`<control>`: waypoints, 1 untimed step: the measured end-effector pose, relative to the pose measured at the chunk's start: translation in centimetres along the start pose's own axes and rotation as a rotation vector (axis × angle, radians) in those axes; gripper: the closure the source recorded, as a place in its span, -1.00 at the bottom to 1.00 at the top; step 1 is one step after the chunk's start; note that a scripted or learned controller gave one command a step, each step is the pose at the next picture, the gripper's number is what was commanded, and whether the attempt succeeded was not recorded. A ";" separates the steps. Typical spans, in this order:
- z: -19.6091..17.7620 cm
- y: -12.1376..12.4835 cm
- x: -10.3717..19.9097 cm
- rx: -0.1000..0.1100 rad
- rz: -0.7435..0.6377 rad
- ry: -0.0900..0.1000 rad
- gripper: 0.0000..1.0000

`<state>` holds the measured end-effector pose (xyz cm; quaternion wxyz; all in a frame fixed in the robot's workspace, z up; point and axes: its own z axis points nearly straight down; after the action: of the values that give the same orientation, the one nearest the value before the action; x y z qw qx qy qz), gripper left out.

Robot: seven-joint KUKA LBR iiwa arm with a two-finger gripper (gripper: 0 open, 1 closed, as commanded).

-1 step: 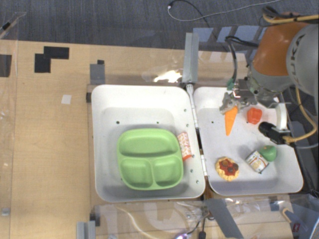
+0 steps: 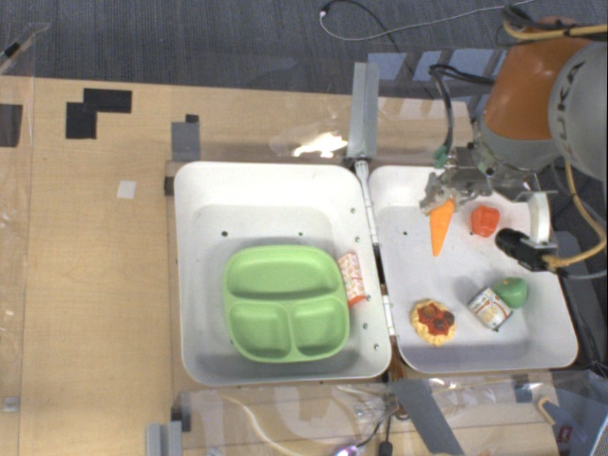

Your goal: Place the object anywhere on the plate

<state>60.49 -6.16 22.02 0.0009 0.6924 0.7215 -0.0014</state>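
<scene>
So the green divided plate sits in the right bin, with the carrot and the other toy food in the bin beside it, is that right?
Not quite: the camera view shows the green divided plate in the left bin, not the right. The carrot and the other toy food lie in the bin beside it.

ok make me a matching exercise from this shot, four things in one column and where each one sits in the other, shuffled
Things:
1. green plate
2. carrot
3. small can
4. pizza toy

Places:
A. right bin, lower right, beside a green toy
B. left bin, centre
C. right bin, near the front edge, left of the can
D. right bin, upper part, just under the gripper

Pairs: 1-B, 2-D, 3-A, 4-C
</scene>
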 end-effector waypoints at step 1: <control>3.9 -3.0 6.7 0.003 -0.011 0.003 1.00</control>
<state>57.17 0.39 18.10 -0.0012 0.6884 0.7254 -0.0012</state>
